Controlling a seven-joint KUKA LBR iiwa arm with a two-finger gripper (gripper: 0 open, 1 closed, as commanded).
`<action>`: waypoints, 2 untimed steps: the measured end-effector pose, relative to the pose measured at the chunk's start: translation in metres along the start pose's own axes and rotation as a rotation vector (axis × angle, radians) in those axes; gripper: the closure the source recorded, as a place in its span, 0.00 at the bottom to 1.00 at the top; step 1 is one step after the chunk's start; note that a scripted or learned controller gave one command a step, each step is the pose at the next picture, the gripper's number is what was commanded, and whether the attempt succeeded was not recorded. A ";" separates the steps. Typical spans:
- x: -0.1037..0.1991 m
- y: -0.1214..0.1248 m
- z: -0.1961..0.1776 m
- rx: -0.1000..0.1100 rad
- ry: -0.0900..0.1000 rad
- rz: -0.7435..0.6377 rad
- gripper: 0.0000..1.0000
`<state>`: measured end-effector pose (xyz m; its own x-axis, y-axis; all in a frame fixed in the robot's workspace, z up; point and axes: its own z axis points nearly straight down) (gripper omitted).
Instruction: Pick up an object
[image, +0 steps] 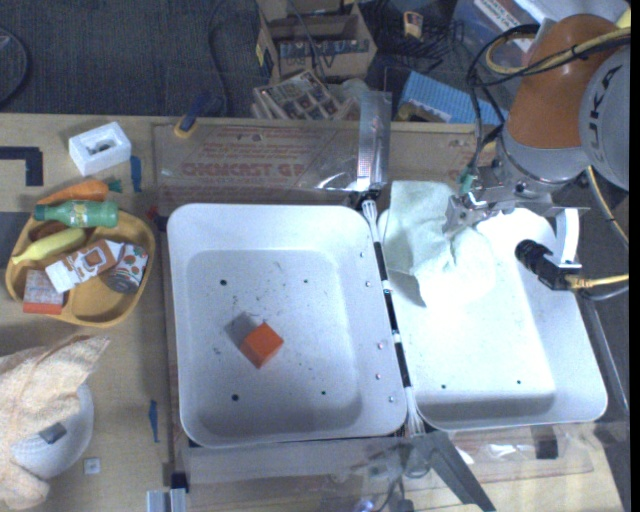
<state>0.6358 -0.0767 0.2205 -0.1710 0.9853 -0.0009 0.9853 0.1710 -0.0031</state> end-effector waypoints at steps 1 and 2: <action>0.000 0.000 -0.001 -0.001 0.000 0.000 0.00; -0.023 -0.039 0.055 0.002 0.002 0.056 0.00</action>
<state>0.6015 -0.1062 0.1659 -0.1152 0.9933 0.0004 0.9933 0.1152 -0.0047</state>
